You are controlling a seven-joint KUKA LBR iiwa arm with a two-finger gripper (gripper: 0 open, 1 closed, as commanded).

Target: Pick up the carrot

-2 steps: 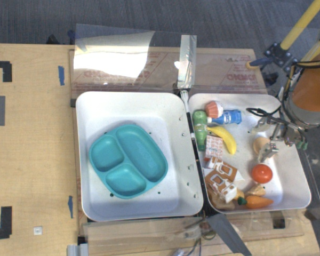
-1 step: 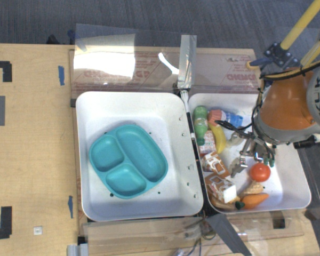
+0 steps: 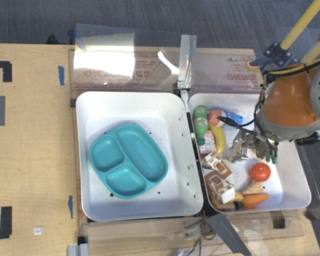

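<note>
Camera view: the carrot (image 3: 254, 200) lies at the right bin's (image 3: 298, 196) near edge, about 5 o'clock, with a tomato (image 3: 260, 172) just beyond it. Farther back the gripper (image 3: 252, 149) hangs over the bin's middle; whether it is open I cannot tell.

- The arm (image 3: 290, 103) is cut off by the edge at 3 o'clock.
- The hand (image 3: 250, 149) sits under the orange band; whether its fingers are apart is unclear.
- The carrot's (image 3: 255, 199) thick end is tucked against a waffle-patterned item (image 3: 220, 185) at its 9 o'clock.
- Small items at the right bin's (image 3: 298, 191) 12 o'clock overlap, too small to identify.
</note>
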